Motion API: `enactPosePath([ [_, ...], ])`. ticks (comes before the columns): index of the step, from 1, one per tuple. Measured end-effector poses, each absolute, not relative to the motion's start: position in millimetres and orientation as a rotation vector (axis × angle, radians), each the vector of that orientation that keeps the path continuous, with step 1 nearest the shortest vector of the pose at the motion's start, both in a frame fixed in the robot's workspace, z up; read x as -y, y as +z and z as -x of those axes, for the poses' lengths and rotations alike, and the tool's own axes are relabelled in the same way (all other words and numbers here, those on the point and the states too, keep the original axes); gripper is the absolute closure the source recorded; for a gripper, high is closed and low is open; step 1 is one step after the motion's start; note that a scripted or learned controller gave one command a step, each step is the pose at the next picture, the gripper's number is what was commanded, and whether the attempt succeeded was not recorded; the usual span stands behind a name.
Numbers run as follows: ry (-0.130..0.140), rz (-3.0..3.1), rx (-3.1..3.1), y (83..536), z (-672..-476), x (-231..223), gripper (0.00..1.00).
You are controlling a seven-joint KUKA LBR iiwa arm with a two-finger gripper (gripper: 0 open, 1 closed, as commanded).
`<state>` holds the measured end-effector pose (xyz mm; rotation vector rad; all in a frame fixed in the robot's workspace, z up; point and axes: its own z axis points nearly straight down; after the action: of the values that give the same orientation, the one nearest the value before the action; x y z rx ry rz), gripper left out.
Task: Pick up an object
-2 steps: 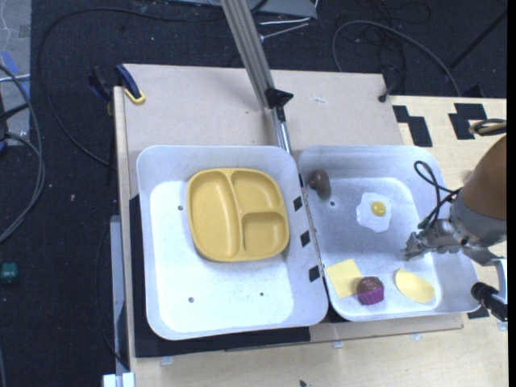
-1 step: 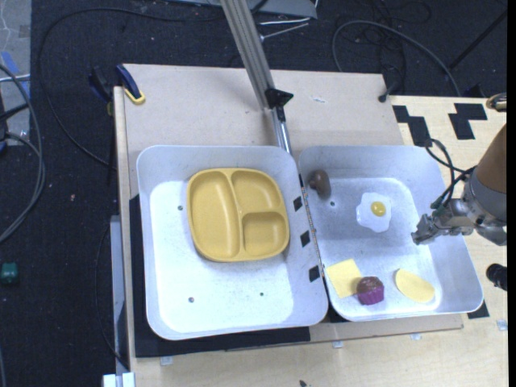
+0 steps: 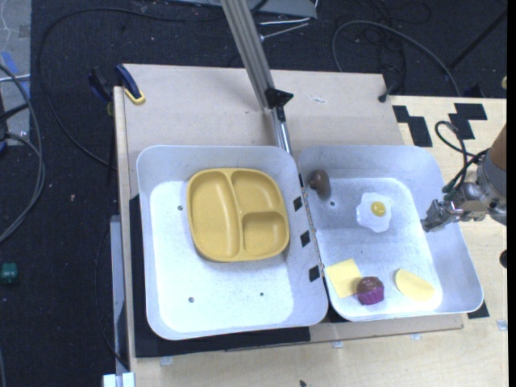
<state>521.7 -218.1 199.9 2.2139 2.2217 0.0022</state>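
I am hovering my claw [image 3: 435, 216], finger state impossible to tell, over the right bin's outer rim [image 3: 455, 240], so I am judging the fried egg [image 3: 375, 211] just inward the target, needing centring before descending.

Even overhead light, slightly soft focus

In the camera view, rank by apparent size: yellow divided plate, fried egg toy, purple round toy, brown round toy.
1. Yellow divided plate, by far.
2. White fried egg toy.
3. Purple round toy and brown round toy look alike; no ranking.
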Motion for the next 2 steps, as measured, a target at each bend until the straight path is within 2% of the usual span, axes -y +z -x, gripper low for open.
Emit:
enactPosePath([
  [1,0.003,-2.215,-2.22,247,-514.7,221,1.0],
  [2,0.0,-2.215,-2.229,252,-508.9,165,1.0],
])
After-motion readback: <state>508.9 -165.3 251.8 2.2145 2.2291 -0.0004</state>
